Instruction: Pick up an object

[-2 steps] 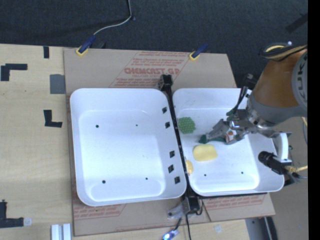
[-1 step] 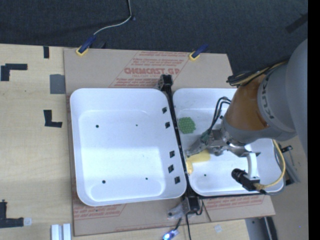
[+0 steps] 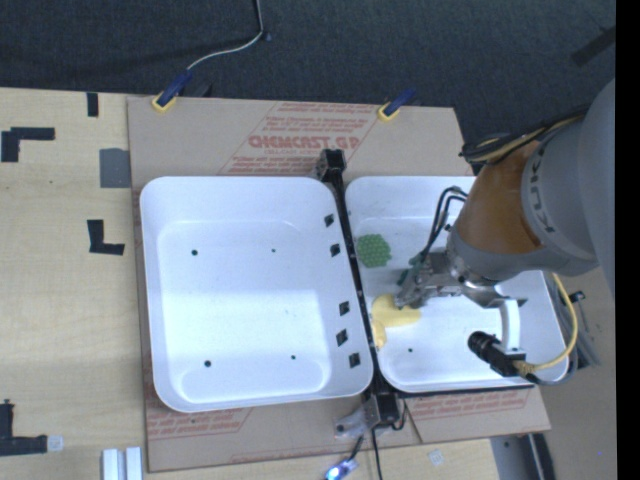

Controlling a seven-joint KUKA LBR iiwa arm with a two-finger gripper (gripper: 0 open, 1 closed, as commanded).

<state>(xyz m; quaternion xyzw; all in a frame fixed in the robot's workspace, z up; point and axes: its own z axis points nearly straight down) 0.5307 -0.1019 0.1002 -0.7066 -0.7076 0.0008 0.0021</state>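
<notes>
The pale yellow soft object [image 3: 396, 315] lies in the right shallow white bin [image 3: 460, 368], near the divider. The gripper [image 3: 412, 290] is just above it, touching or nearly; whether the fingers are wide or narrow I cannot tell. A small green round object [image 3: 374, 249] lies nearby.

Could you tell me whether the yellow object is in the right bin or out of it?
In: the yellow object lies on the right bin floor near the divider.
</notes>
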